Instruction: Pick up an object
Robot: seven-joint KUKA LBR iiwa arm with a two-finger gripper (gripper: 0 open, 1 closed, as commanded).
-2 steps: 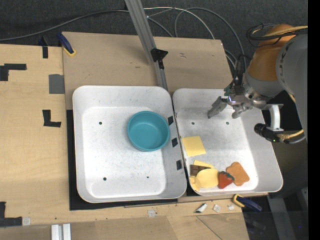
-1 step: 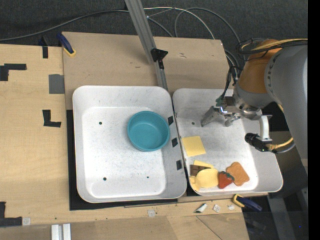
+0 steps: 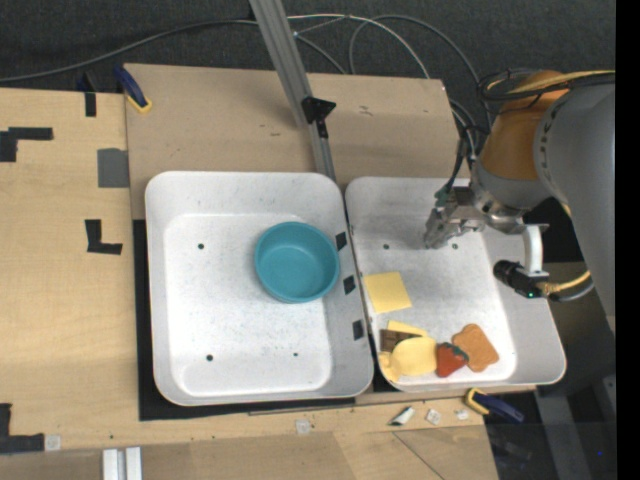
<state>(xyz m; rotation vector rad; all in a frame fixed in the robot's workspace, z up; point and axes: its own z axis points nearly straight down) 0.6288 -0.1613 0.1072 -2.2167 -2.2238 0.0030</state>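
My gripper (image 3: 436,232) hangs over the back part of the right bin (image 3: 520,318), fingers pointing down toward the bare bin floor. Nothing shows between the fingers. A flat yellow square (image 3: 387,292) lies in the right bin's left middle, in front of the gripper and to its left. At that bin's front lie a yellow banana-like piece (image 3: 411,357), a small red piece (image 3: 449,360) and an orange-brown toast-like piece (image 3: 478,346). A teal bowl (image 3: 295,261) sits in the left bin (image 3: 180,268), toward its right side.
A grey pole (image 3: 290,68) slants up from between the bins at the back. Cables run over the bench behind the bins. Blue-and-yellow clamps sit at the bench's back left (image 3: 133,88) and front right (image 3: 488,403). The arm's orange band (image 3: 510,143) is at right.
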